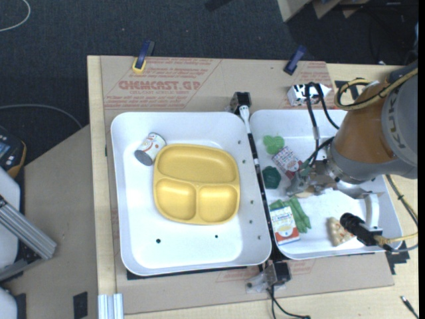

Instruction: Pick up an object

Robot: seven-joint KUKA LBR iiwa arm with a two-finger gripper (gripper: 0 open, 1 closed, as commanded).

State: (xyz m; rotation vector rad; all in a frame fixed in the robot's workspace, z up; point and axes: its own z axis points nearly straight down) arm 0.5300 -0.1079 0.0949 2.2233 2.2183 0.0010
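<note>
The gripper (300, 181) is down low in the right bin (292, 121), near the bin's middle and towards its left half. Its tip is a dark tangle against the clutter, so I cannot tell whether it is spread or pressed together, and nothing can be seen pinched in it. The grey arm (372, 145) with its orange band reaches in from the right and covers the bin's right side.

Several loose things lie around the tip. A patterned packet (285, 158) sits just beside it on the upper left, too close to tell whether they touch. A dark green lump (270, 176) lies near it to the left, and a lighter green piece (272, 141) lies further up by the bin's top left. Below the tip a green pod (300, 214) lies aslant beside a small carton (283, 223) with a red and white face. A pale wedge (336, 232) rests near the bin's lower edge.

In the left bin (133, 198) a yellow divided plate (196, 183) lies flat, and a small cup (149, 148) lies on its side just off the plate's upper left corner.
</note>
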